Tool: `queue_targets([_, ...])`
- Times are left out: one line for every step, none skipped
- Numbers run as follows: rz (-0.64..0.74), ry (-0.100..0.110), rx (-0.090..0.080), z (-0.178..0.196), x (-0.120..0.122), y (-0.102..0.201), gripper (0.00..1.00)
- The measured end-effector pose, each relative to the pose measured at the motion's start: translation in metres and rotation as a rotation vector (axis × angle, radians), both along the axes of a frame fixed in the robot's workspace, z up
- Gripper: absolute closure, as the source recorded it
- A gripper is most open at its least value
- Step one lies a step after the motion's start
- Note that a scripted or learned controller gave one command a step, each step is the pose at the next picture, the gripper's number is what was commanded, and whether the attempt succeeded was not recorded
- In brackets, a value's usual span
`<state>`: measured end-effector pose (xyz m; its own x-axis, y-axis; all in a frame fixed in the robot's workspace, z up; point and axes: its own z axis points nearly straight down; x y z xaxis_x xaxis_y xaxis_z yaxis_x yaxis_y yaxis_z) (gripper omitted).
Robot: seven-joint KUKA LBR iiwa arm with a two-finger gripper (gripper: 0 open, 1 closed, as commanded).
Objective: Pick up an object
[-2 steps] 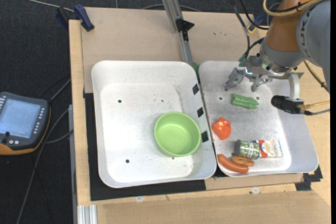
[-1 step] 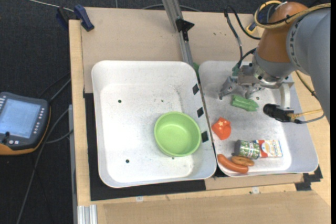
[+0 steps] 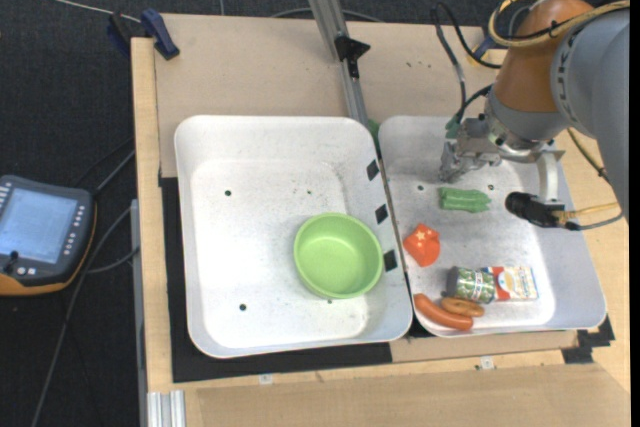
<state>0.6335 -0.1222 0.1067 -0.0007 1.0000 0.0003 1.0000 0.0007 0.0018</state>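
While arm reaches in from right, gripper [image 3: 462, 160] hangs low over far part of right bin [image 3: 570, 260], just above green toy vegetable [image 3: 464, 201]; nothing seen between its tips, claw state cannot be told. Same bin: red-orange pepper [image 3: 423, 244], small can [image 3: 474, 284] touching white carton [image 3: 515, 283], hot dog [image 3: 443, 312] at near edge. Left bin [image 3: 250, 165] holds green bowl [image 3: 338, 255].

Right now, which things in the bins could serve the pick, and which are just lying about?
In play:
end effector over right white bin
flat green block
small red-orange pepper toy
orange sausage toy
silver can
red-and-white packet

Lying about:
round green plastic bowl, left white bin
handheld pendant
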Motion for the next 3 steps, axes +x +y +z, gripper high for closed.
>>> queue_targets([0.0, -0.003, -0.001, 0.056, 0.01, -0.003, 1.0])
queue_targets([0.0, -0.004, -0.001, 0.114, 0.019, -0.008, 1.0])
queue_targets([0.0, -0.003, -0.001, 0.167, 0.02, -0.008, 1.0])
